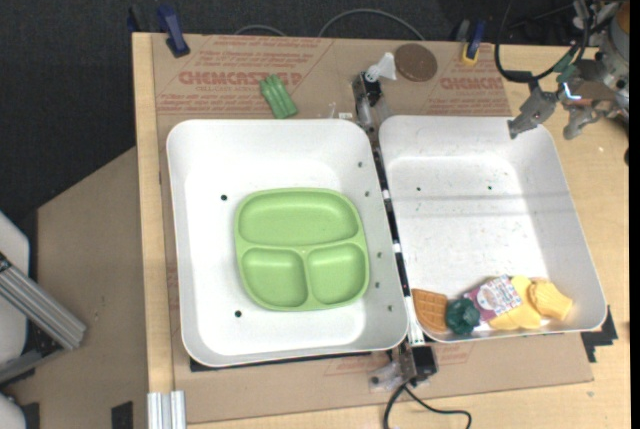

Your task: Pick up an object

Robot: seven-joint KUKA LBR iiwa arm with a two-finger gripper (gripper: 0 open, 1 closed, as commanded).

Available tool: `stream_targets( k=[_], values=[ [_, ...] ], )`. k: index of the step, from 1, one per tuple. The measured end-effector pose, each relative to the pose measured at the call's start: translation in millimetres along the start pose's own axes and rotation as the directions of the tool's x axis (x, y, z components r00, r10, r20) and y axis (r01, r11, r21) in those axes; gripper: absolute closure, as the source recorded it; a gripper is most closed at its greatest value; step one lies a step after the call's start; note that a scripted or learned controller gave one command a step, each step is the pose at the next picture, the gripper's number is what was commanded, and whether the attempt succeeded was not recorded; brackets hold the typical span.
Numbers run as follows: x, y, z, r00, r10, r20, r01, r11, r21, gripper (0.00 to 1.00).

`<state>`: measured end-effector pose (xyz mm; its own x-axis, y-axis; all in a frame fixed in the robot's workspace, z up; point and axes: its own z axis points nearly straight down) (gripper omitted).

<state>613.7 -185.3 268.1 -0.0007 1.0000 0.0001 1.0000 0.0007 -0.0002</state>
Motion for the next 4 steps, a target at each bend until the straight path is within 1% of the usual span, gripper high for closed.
stream_targets(
  k=[1, 2, 3, 4],
  values=[
    [-41, -19, 109, 1.000, 0.005, -0.002, -0.005, 1.000, 0.010, 0.00],
    [-31, -26, 188, 1.000, 0.000, -0.004, 0.000, 1.000, 0.005, 0.00],
    [-33, 53, 184, 1.000, -0.002, -0.015, 0.002, 1.000, 0.020, 0.00],
    [-33, 52, 184, 1.000, -0.002, -0.015, 0.002, 1.000, 0.016, 0.00]
  ],
)
